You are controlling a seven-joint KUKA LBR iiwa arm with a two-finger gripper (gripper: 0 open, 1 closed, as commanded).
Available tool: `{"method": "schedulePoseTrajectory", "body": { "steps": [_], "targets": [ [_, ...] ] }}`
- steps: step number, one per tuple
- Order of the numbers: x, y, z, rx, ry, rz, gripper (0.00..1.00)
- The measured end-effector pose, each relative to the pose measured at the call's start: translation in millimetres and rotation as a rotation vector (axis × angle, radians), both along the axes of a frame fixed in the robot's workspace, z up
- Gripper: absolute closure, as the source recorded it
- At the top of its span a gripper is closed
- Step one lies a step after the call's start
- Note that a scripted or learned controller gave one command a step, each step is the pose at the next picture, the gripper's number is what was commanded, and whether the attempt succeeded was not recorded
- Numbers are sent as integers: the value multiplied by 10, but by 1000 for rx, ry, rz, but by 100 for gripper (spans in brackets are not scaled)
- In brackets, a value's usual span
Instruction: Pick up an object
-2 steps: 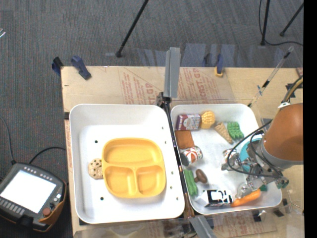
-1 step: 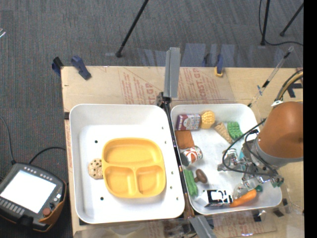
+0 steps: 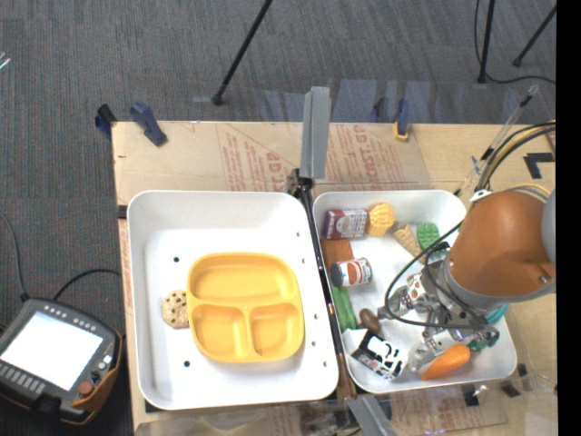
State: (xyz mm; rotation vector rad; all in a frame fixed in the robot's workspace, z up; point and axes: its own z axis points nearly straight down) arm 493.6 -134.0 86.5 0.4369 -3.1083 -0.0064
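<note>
Looking down through the one camera, you have two white bins side by side on the bench. The left bin (image 3: 145,243) holds a yellow divided tray (image 3: 245,305) in its middle, with a cookie (image 3: 175,309) touching the tray's 9 o'clock edge.

The right bin (image 3: 436,198) carries the clutter. At its 11 o'clock corner a small brown carton (image 3: 345,222) lies beside a yellow corn cob (image 3: 380,217); toward 1 o'clock you can see an ice cream cone (image 3: 407,238) and a green piece (image 3: 428,234). A small red-and-white can (image 3: 353,272) lies near the left wall, with a green vegetable (image 3: 344,307) below it along that wall. At 6 o'clock sits a black-and-white carton (image 3: 381,354), and just to its right an orange carrot (image 3: 447,362).

The arm comes in from 3 o'clock, its orange band (image 3: 499,243) covering the bin's right half. The gripper (image 3: 436,334) hangs low at about 5 o'clock in the bin, directly above the carrot, probably close to touching it. Cables and wrist hardware crowd it, so you cannot tell how it is set or whether anything is caught in it.

As for progress: nothing appears lifted, since every item seems to rest on the bin floor. You are at the reach-and-grasp stage; the closing and the lift are left, the carrot being the likely target.
</note>
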Motion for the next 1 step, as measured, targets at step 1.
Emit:
{"method": "schedulePoseTrajectory", "body": {
  "steps": [1],
  "targets": [
    [559,466,25,-7,-9,-68,0]
  ]
}}
